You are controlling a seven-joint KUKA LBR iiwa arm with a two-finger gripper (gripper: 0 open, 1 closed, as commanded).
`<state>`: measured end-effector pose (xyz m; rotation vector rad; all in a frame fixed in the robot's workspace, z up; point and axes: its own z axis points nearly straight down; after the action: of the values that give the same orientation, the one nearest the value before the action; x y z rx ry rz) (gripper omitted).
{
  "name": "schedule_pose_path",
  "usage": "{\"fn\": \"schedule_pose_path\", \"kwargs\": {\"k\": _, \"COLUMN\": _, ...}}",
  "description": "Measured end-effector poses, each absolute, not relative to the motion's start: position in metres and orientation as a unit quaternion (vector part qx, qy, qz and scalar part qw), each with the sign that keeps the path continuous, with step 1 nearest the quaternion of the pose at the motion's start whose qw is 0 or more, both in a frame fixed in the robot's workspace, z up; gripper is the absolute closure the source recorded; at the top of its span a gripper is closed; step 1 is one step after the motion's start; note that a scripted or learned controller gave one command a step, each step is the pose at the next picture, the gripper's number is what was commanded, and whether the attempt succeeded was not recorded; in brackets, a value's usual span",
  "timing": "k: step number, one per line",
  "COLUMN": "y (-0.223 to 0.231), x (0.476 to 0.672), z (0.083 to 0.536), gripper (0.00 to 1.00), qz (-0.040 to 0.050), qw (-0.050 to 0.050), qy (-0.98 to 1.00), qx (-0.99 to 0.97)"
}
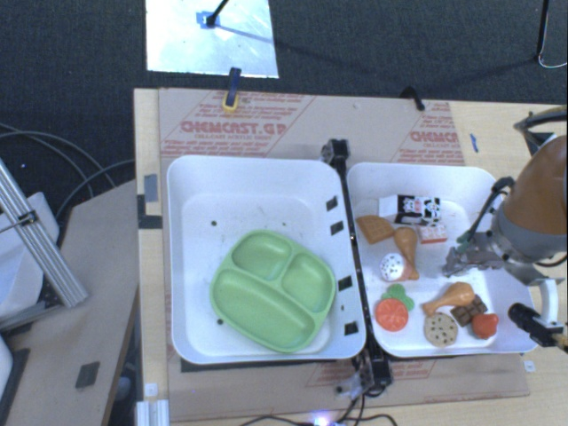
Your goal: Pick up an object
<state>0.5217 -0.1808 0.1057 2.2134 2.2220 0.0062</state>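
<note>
The right white bin (pixel 371 180) holds several toy foods. A black-and-white carton (pixel 417 209) and a small red-and-white box (pixel 433 232) lie at the back. A brown wedge (pixel 374 229), an orange drumstick (pixel 407 245) and a speckled white egg (pixel 391 266) lie in the middle left. Along the front are a red tomato (pixel 391 313), a cookie (pixel 440 328), a tan drumstick (pixel 451 297), a dark brown piece (pixel 469 311) and a red piece (pixel 485 325). My gripper (pixel 460 260) reaches in from the right, low over the bin, just above the tan drumstick and right of the egg.
The left white bin (pixel 191 238) holds a green divided plate (pixel 273 289). A black divider with clips (pixel 348 238) runs between the two bins. The arm's orange band (pixel 543 204) hangs over the right bin's right edge. Cardboard (pixel 266 127) lies under both bins.
</note>
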Motion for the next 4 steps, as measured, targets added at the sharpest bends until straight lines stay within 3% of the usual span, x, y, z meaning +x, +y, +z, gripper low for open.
{"fn": "schedule_pose_path", "kwargs": {"k": 1, "y": -0.208, "x": 0.517, "z": 0.084, "gripper": 1.0, "qz": -0.0001, "qw": 0.001, "qy": 0.707, "qx": 0.707}}
{"fn": "schedule_pose_path", "kwargs": {"k": 2, "y": -0.206, "x": 0.528, "z": 0.085, "gripper": 1.0, "qz": 0.0009, "qw": 0.001, "qy": 0.709, "qx": 0.706}}
{"fn": "schedule_pose_path", "kwargs": {"k": 3, "y": -0.203, "x": 0.514, "z": 0.084, "gripper": 1.0, "qz": -0.0002, "qw": 0.0, "qy": 0.707, "qx": 0.707}}
{"fn": "schedule_pose_path", "kwargs": {"k": 4, "y": -0.162, "x": 0.515, "z": 0.084, "gripper": 1.0, "qz": 0.0009, "qw": -0.001, "qy": 0.71, "qx": 0.705}}
